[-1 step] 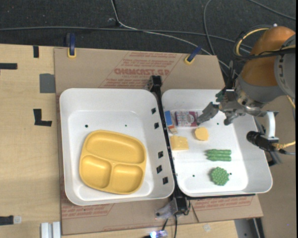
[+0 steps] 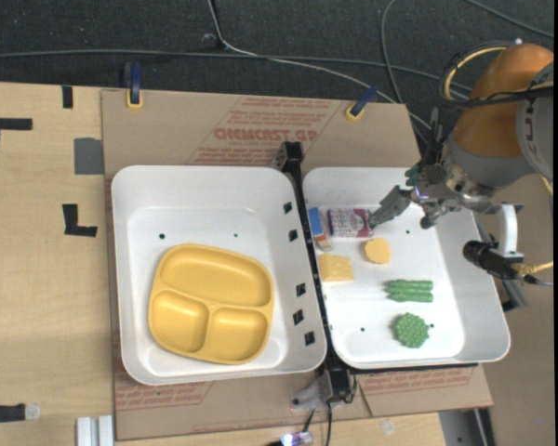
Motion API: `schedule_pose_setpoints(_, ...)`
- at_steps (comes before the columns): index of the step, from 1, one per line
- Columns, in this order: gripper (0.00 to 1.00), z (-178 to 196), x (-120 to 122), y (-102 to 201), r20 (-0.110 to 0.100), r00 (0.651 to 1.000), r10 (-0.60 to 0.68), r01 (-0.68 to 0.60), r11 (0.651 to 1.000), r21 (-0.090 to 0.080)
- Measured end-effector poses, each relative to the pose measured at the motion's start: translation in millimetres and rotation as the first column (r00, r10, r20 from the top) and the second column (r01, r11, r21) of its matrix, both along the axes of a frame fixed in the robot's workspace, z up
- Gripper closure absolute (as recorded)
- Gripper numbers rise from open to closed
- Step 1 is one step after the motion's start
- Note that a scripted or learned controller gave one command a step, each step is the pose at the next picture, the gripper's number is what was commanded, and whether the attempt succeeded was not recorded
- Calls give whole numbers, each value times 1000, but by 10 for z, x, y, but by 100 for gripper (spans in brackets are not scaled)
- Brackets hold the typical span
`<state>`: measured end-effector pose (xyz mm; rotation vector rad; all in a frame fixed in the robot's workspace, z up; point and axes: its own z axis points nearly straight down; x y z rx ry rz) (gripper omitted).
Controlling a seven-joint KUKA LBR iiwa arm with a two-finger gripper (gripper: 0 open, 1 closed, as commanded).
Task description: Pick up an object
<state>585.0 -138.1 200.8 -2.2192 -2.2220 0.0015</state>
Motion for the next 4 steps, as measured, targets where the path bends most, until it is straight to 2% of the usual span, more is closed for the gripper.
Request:
schedule_pose_setpoints(1,0,-524,-91,73,-5,1000,0,0,1000,0)
schedule_pose_setpoints(2,0,-1138,-126,102,1,1000,-2,2,1000,-2)
schedule_pose_setpoints(3,0,-1129,-107,90,6,1000,-1,1,1000,-3)
schedule_pose_setpoints(4,100,-1035,-108,96,6,1000,0,0,1000,-4)
